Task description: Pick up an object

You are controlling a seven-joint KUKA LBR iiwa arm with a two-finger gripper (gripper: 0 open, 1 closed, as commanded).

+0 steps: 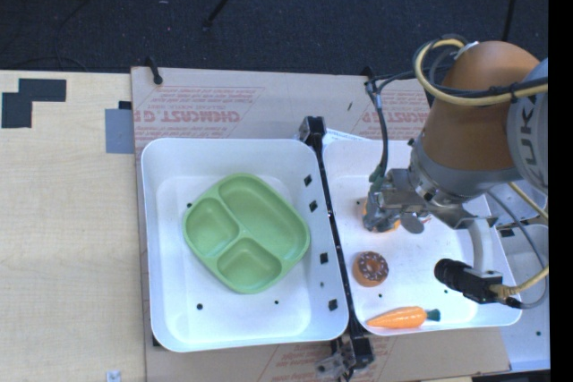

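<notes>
Near edge of right bin: toy carrot lying flat, leaf end right. Just beyond it, chocolate donut. Pincer is down at bin floor farther in, over a small orange object; finger opening and any grip cannot be told. Left bin holds green divided plate.

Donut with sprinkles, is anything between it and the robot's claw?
Nothing visible is. The donut lies on the bare floor of the right bin, just below the gripper. The carrot lies further down, and an orange thing sits under the gripper itself.
</notes>
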